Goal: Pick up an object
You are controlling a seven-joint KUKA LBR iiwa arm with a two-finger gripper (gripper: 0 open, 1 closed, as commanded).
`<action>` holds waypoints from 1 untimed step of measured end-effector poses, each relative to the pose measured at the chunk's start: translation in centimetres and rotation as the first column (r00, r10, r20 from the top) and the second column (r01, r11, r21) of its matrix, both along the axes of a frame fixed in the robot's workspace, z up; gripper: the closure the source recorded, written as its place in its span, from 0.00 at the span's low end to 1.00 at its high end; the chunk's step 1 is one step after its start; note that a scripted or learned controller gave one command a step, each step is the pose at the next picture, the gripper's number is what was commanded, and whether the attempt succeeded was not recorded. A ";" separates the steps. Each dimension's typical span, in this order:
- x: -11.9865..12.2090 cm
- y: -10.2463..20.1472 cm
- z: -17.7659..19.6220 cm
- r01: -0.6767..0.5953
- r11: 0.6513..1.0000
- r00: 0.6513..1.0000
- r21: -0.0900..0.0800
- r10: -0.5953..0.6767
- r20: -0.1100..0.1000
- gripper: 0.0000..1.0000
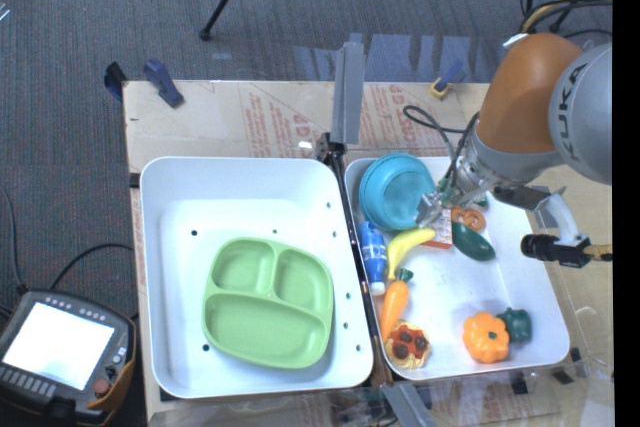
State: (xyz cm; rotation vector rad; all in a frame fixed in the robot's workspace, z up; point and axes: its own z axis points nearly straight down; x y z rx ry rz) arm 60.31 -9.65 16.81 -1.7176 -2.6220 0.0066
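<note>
Camera view puts the teach pendant (62, 347) closest to me, lying on the carpet at the lower left, and just past it the table (250, 110) with its two white bins. Nearest in the left bin (165, 215) sits a green divided plate (268, 303). Along the front of the right bin (545, 310) I see a small pizza slice toy (408, 343), an orange pumpkin (486, 336) touching a dark green piece (517, 323), and a carrot (394, 306). Farther in lie a banana (409, 245), a blue bottle (373, 253) against the dividing wall, a dark green pepper-like toy (472, 242) and, at the back, a blue bowl (395, 192). The end effector (440, 207) hangs low at the bowl's right rim, just above the banana's tip; whether its fingers are spread or pressed together I cannot tell, and nothing is visibly pinched. The banana or bowl rim looks like the likeliest target. To do this well, I would centre over one item alone, since these are crowded and touching, come straight down, close squarely across the narrow width, and lift slowly.
</note>
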 end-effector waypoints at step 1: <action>-6.2 1.9 2.4 0.258 0.966 0.966 -0.001 -0.258 0.000 1.00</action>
